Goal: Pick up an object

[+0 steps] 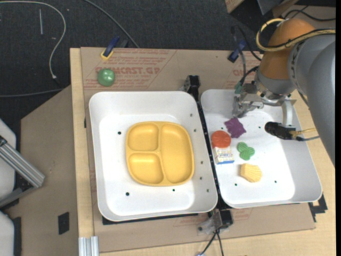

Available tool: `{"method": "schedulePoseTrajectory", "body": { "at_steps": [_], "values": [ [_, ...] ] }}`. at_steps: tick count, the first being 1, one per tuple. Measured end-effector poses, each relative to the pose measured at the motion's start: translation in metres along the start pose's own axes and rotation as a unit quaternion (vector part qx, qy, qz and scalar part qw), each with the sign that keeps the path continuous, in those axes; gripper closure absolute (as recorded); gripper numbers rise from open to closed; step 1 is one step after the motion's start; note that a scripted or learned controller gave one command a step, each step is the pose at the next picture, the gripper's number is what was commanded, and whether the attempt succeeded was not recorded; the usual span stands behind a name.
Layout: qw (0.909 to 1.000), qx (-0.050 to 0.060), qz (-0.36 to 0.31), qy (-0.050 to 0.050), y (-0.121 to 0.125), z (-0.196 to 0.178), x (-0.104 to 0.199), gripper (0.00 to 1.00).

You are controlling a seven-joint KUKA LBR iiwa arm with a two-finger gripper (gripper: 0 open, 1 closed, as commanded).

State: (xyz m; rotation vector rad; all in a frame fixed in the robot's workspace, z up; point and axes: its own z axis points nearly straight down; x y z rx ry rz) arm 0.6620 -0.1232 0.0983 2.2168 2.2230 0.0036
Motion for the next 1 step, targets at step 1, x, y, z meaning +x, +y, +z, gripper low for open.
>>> {"method": "schedulePoseTrajectory", "body": {
  "at_steps": [1],
  "values": [
    [1.0000,-0.001,0.001,0.000,-0.0055,-0.0469,0.0005,1.00]
  ]
}}
